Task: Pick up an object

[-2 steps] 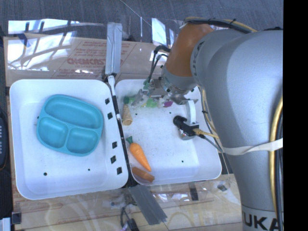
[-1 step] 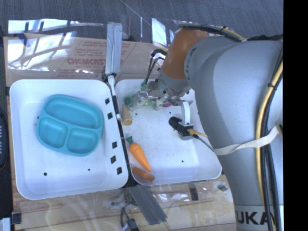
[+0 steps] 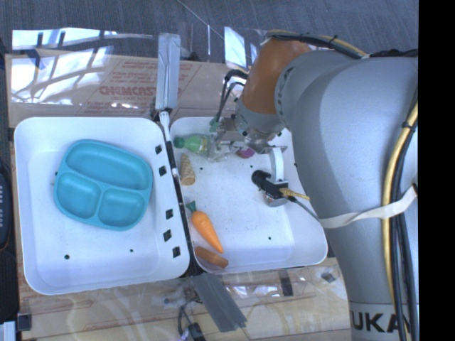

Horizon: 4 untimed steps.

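The claw (image 3: 226,145) is seen low over the far left part of the right bin (image 3: 284,241), under the grey arm (image 3: 355,119) with its orange band. Whether it is wide or narrow cannot be told.

A green bottle-like object (image 3: 189,143) is found just beside the claw, on its left, close to the bin's far wall. It is laid on its side, with its long axis run roughly across the view: one end is turned toward the divider between the bins, the other toward the claw. Whether the two touch cannot be told. Its body is bright green, and paler and yellowish at the end by the claw.

Just nearer the camera, a beige ridged piece (image 3: 187,169) is set along the left wall. Further toward the near edge, a carrot (image 3: 207,231) is laid slantwise, and a brown-orange piece (image 3: 212,257) rests in the near left corner. A small purple thing (image 3: 246,152) is partly hidden behind the claw. The right side of this bin is covered by the arm. A blue divided plate (image 3: 103,185) is held in the left bin (image 3: 43,261).
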Available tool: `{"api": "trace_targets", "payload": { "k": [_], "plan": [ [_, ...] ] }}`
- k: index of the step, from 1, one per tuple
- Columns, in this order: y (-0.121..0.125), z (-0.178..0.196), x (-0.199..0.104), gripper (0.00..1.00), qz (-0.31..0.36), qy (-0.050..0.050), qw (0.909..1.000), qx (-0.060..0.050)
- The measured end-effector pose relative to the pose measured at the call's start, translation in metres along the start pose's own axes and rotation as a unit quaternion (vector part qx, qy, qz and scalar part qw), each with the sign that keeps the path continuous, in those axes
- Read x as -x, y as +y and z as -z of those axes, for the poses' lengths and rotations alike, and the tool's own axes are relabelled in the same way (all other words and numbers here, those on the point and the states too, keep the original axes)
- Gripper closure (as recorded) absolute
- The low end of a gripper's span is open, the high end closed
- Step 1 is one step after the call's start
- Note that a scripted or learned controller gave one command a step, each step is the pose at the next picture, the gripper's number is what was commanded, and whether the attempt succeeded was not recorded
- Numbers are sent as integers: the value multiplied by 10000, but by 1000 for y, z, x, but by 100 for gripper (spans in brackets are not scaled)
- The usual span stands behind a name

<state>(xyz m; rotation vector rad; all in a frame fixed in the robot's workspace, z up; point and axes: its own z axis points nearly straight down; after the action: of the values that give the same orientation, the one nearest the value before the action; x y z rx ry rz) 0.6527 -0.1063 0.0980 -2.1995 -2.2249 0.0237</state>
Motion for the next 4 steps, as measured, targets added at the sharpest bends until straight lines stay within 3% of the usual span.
{"api": "trace_targets", "payload": {
  "k": [1,2,3,4],
  "plan": [
    [-104,3,-13,100,-22,14,10000,73],
    [-104,3,-13,0,-21,13,10000,77],
    [-97,-9,-17,0,-28,10,10000,85],
    [-177,-10,-10,0,-22,15,10000,80]
  ]
}}
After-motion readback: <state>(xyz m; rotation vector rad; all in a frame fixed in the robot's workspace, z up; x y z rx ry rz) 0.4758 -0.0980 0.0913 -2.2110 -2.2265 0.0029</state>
